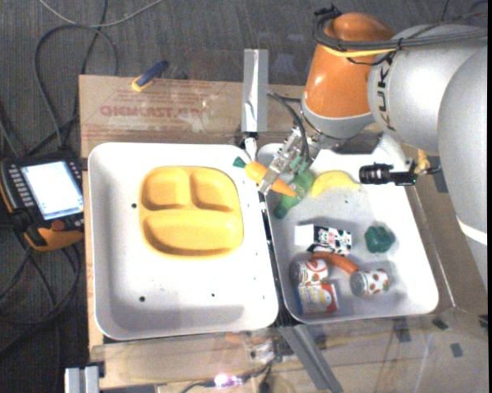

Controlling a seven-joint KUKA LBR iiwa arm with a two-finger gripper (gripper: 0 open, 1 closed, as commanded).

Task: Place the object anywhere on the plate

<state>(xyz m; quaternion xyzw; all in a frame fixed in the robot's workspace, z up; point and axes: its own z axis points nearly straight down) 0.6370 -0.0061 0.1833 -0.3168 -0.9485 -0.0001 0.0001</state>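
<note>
Hovering over the seam between the bins, gripper [280,173] clenches a toy carrot [272,175], lifted clear so it can travel to yellow plate [191,210] in left bin [115,293].

"KUKA" runs down the grey arm [382,88] (cardboard [151,113] print seems illegible).

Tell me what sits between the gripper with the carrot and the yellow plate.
Bare white floor of the left bin and the bins' adjoining rims separate the gripper, holding the carrot, from the plate.
</note>
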